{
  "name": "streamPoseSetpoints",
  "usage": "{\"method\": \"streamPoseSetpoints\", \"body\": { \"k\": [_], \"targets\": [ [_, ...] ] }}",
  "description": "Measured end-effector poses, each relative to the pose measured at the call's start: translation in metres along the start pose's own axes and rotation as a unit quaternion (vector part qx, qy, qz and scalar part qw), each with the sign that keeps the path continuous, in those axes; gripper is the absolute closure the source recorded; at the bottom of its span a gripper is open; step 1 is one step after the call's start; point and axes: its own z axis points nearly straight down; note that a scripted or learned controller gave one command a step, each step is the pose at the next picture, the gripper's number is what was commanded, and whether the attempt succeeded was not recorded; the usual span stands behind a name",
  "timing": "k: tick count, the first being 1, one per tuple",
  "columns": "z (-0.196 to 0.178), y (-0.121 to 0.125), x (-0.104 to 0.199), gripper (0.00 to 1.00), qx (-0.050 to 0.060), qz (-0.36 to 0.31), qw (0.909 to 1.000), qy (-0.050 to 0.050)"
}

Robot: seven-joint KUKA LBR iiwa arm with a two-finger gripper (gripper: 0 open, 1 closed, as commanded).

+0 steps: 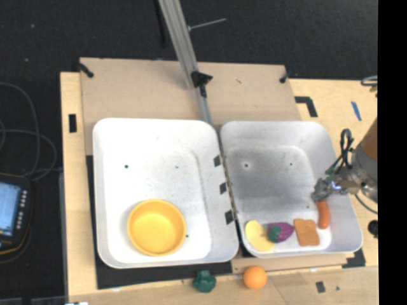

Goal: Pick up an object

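The right bin (273, 151) holds a row of small items along its near wall: a pale yellow piece (255, 234), a purple and green piece (278, 232), an orange-brown block (307, 232) and a slim orange-red piece (324, 214). My gripper (325, 190) reaches in from the right edge and hangs just above the top end of the orange-red piece. Nothing shows between its fingers. The left bin (152, 151) holds a yellow bowl (156, 226) near its front.
An orange ball (255, 277) and a small green object (204, 281) lie on the bench in front of the bins. A metal pole (181, 43) slants up behind the bins. A handheld pendant (9, 211) sits at the left edge.
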Motion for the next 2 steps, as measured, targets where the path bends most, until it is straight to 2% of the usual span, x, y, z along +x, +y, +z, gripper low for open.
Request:
{"method": "streamPoseSetpoints", "body": {
  "k": [1,2],
  "targets": [
    [-0.032,0.002,-0.002,1.00,0.001,0.000,1.0000,0.000],
    [-0.046,0.018,0.044,1.00,0.001,-0.003,1.0000,0.002]
  ]
}}
